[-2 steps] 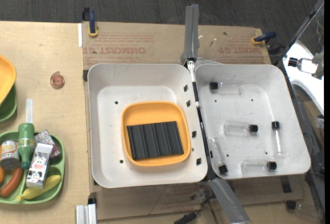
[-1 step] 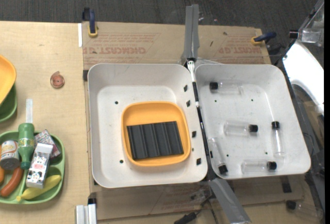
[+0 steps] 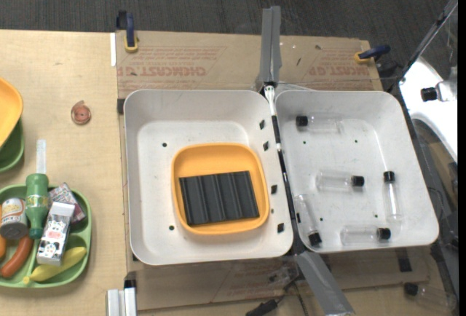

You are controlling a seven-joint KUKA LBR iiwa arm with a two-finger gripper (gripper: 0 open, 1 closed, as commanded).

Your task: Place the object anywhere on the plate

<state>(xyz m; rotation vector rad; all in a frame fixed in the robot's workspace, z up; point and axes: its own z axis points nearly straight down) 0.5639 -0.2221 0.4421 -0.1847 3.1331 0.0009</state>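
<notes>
An orange square plate (image 3: 218,155) with rounded corners lies in the middle of the left white bin (image 3: 145,162). A flat black ribbed rectangular object (image 3: 219,197) rests on the plate and covers most of its floor, tilted slightly. Several clear vials with black caps lie scattered in the right bin (image 3: 408,154), among them one at the back (image 3: 320,122), one in the middle (image 3: 338,181) and one at the front (image 3: 362,236). A white and grey part of the arm (image 3: 429,89) stands past the right bin's far right corner.
On the wooden table to the left, a green tray (image 3: 73,263) holds toy food and a green bottle (image 3: 36,205). An orange bowl (image 3: 7,114) sits at the left edge. Clamps (image 3: 128,30) (image 3: 371,54) pin the cardboard behind the bins.
</notes>
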